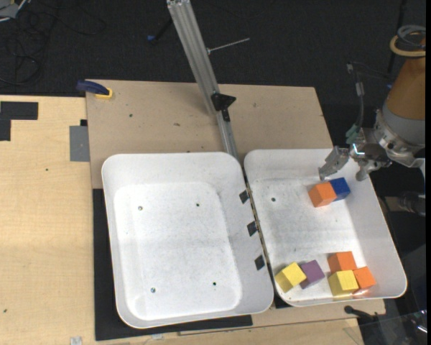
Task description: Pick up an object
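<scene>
Bins first: we're looking at two shallow white plastic bins side by side, rounded corners, speckled matte floors. The left white bin [174, 237] is holding no blocks; the right white bin [302, 225] is holding all of them. The grey arm with its orange band [406, 95] is reaching in from the right, and its two-finger gripper [348, 162] is hanging just above the bin's far right area, fingers spread apart and gripping nothing.

Nearest targets: a small orange cube [320, 194] touching a small blue cube [339, 187], sitting just below the fingertips. Both are looking like rigid, flat-faced blocks of foam or wood, matte, easy to pinch.

We're judging the approach phase. To do it well, we're advising a straight descent centred on one cube, fingers straddling opposite flat faces, avoiding the seam where the two are touching, otherwise one finger is landing on top.

Along the near edge, a cluster is sitting: yellow cube [291, 275], purple cube [312, 271], second orange block [341, 260], second yellow cube [343, 282], small orange cube at the rim [365, 277].
</scene>
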Motion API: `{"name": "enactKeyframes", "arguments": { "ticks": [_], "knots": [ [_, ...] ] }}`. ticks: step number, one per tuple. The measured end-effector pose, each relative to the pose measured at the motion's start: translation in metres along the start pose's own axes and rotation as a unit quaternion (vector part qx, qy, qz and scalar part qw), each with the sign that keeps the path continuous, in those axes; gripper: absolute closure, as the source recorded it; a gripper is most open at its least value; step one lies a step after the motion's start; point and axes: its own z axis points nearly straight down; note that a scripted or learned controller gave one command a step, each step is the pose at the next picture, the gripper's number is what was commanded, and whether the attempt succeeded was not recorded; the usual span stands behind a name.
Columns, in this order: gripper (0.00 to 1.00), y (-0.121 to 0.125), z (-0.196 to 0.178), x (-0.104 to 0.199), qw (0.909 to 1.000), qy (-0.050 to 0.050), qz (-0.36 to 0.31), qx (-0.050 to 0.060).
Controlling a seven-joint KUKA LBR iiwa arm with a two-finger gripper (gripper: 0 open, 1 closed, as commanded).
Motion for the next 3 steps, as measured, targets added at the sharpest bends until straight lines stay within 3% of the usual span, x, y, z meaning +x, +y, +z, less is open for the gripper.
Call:
{"name": "enactKeyframes", "arguments": {
  "ticks": [1, 3],
  "knots": [
    [0.00, 0.001, -0.003, 0.000, 1.0000, -0.001, 0.000, -0.002],
    [0.00, -0.012, 0.120, -0.010, 1.0000, 0.000, 0.001, 0.001]
  ]
}}
